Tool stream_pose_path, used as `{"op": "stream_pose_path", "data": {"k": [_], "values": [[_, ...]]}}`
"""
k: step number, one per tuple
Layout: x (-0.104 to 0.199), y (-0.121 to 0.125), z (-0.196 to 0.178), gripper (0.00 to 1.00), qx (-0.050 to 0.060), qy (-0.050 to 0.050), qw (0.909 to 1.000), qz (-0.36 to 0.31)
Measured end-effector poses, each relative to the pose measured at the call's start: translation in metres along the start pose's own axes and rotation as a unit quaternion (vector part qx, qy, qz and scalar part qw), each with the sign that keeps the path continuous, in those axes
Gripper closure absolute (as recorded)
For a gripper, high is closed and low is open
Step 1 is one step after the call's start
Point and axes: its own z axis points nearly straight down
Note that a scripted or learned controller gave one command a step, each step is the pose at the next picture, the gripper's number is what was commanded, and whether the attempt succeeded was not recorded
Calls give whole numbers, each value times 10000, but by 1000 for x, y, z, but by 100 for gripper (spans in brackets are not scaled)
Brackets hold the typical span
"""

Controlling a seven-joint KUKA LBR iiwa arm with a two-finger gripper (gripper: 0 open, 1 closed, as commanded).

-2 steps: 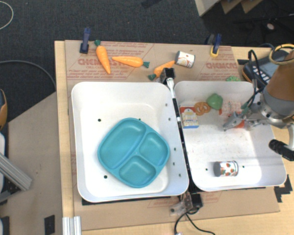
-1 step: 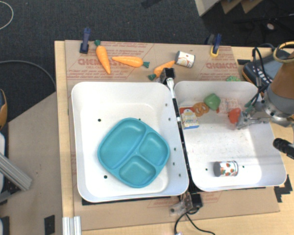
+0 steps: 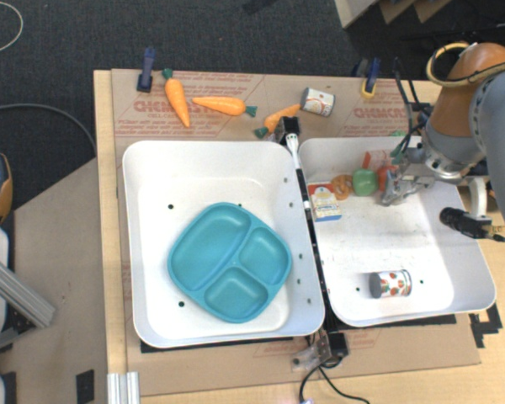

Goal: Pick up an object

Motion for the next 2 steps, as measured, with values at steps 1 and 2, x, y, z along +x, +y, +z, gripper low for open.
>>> {"op": "stream_pose_path", "data": {"k": [1, 2], "values": [[-43, -72, 1, 100, -311, 6, 9995, 31], [26, -4, -199, 100, -466, -15, 9989, -56]]}}
